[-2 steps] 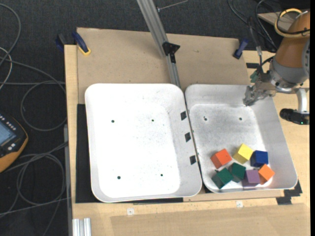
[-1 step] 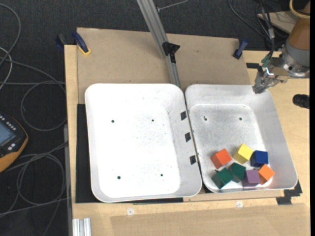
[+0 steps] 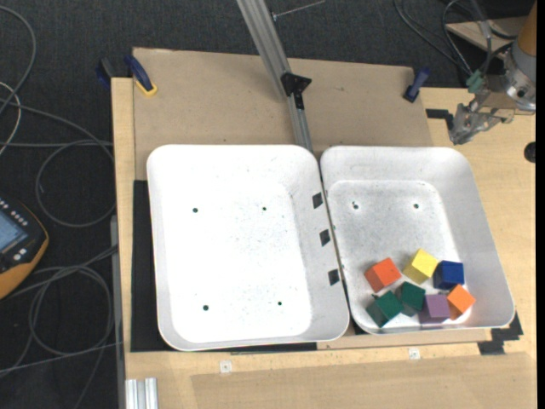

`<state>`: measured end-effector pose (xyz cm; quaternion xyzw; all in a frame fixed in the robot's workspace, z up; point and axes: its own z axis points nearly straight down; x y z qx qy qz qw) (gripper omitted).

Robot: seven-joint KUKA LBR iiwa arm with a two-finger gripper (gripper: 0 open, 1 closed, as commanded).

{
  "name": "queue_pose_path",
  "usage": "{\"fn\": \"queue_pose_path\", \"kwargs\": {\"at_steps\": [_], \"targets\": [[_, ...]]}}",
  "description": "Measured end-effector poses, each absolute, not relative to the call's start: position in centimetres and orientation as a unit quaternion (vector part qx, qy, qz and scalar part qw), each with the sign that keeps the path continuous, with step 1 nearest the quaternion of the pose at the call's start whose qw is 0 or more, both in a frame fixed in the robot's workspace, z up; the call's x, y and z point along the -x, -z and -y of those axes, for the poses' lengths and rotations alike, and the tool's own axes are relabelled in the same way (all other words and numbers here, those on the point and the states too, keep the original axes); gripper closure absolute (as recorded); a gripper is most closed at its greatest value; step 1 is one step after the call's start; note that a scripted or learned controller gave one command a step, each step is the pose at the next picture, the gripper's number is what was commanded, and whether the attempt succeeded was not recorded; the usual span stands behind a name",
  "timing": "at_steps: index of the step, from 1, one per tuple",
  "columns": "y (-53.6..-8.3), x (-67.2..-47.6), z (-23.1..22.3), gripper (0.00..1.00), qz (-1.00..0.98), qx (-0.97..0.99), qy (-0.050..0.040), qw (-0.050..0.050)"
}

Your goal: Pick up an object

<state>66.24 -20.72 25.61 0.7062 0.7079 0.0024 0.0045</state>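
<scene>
Seven small blocks lie huddled in the near corner of the right bin [image 3: 477, 194], touching or nearly touching one another: an orange block [image 3: 383, 273], a yellow block [image 3: 420, 265], a blue block [image 3: 450, 273], a second orange block [image 3: 461, 298] against the bin's wall, a purple block [image 3: 436, 306], and two dark green blocks [image 3: 412, 296] [image 3: 386, 308]; the left bin [image 3: 230, 228] sits beside it across the shared rim; the gripper [image 3: 467, 128] hangs at the far right of the bench [image 3: 213, 92], beyond the far corner of the right bin and well apart from the cluster; it is too small and blurred to say how far its fingers stand apart, and nothing can be seen held between them; I judge the pick to be at its very start, the approach not yet made; the next move calls for carrying the gripper over the right bin toward the near corner, choosing a block with some room on two opposite faces, the first orange block or the yellow one at the cluster's outer edge seeming the easiest, and descending squarely on it; the crowding is the likely trouble, since a finger may land on a neighbour; no brand, label or readable writing can be made out anywhere on the blocks, bins or bench.
</scene>
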Motion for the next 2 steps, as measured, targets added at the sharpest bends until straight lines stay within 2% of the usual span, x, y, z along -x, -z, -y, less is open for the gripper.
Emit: {"fn": "queue_pose_path", "kwargs": {"at_steps": [1, 2], "targets": [[-26.2, -66.3, 20.7, 1.00, -0.708, -0.707, -0.0009, 0.002], [-25.6, -64.5, 14.6, 1.00, -0.709, -0.705, -0.0004, -0.002]]}}
